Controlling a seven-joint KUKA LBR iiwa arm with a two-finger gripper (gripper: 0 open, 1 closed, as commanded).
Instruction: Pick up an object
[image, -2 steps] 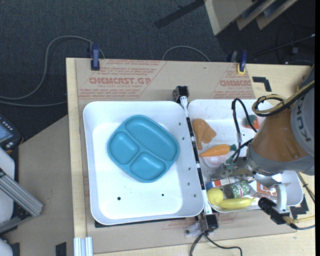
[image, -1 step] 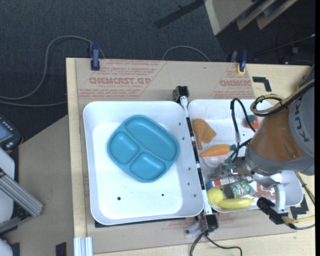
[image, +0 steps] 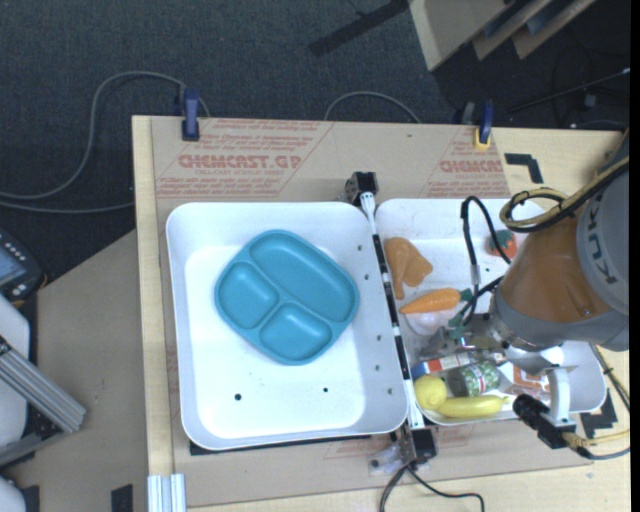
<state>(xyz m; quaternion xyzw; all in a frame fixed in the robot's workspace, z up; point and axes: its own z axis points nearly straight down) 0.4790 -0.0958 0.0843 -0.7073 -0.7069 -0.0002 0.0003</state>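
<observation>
- A blue divided plate (image: 287, 296) lies alone in the left bin (image: 190, 330) on the tabletop (image: 150, 200).
- The grey-and-orange arm (image: 555, 280) reaches low over the right bin (image: 430, 212); its pincer (image: 470, 360) is down among the clutter, and its state cannot be told.
- A yellow banana (image: 455, 403) lies at the near edge, just beside the pincer; a carrot (image: 430, 300) and an orange-tan piece (image: 405, 262) lie farther back.
</observation>
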